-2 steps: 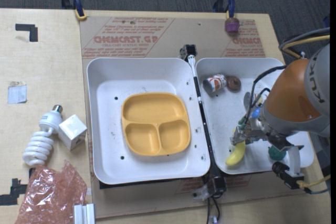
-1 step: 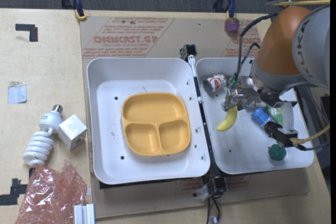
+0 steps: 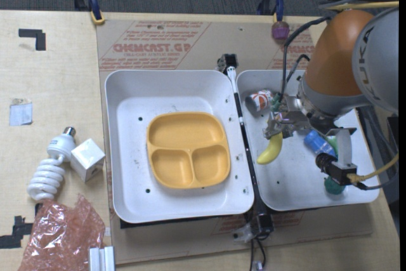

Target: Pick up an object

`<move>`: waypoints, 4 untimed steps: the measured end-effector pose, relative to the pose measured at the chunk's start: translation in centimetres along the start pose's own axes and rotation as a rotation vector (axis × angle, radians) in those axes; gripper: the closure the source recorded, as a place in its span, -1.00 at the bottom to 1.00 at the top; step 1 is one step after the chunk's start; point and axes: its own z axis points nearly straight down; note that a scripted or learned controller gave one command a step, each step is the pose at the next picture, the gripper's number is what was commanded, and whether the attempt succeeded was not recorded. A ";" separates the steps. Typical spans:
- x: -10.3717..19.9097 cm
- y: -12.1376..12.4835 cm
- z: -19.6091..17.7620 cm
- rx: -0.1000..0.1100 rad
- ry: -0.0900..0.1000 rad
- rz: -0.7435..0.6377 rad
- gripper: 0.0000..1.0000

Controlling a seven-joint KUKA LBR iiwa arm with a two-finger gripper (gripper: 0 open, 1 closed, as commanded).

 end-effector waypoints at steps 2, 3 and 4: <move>5.1 7.0 1.7 -0.001 -0.001 0.000 1.00; 13.8 8.1 -1.9 0.000 -0.001 0.000 1.00; 13.4 2.1 -3.6 0.001 -0.001 0.003 1.00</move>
